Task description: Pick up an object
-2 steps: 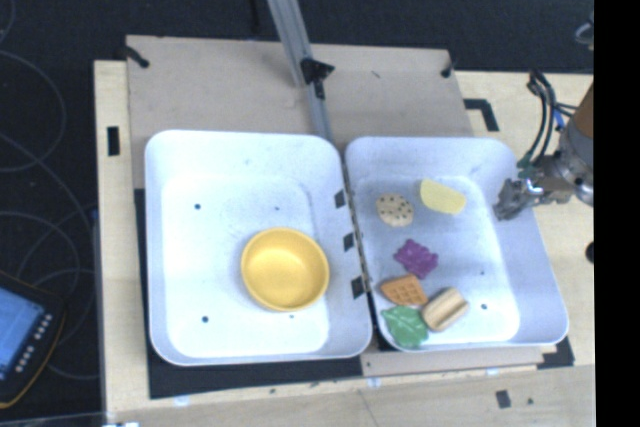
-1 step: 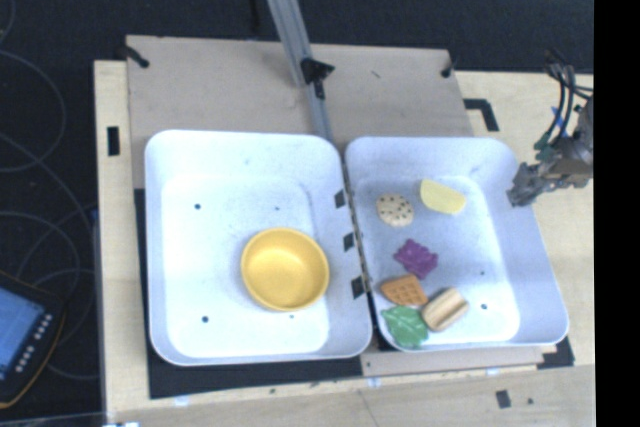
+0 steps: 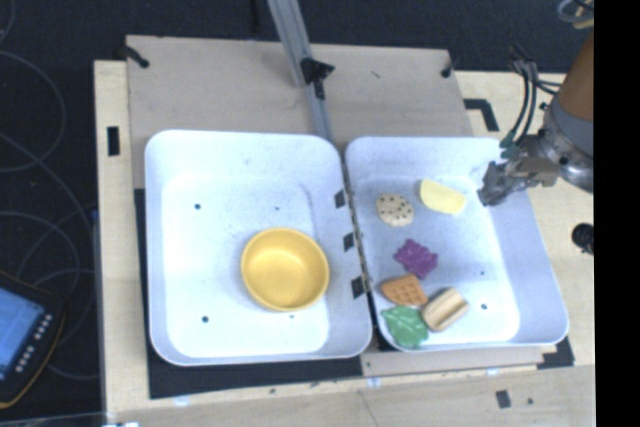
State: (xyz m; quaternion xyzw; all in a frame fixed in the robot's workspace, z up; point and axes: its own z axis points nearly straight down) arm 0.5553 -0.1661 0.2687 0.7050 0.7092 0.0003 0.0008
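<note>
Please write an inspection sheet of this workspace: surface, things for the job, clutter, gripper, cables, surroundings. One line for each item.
Surface: wooden bench bearing left bin and right bin, side by side.
Job's things: in the right bin, spotted cookie, yellow piece, purple piece, orange waffle, green piece, bread roll.
Clutter: yellow bowl in the left bin.
Gripper: gripper over the right bin's upper right edge, nothing seen between its fingers.
Cables: cables along the arm; more on the dark floor at left.
Surroundings: slanted metal pole; handheld screen at lower left.
</note>
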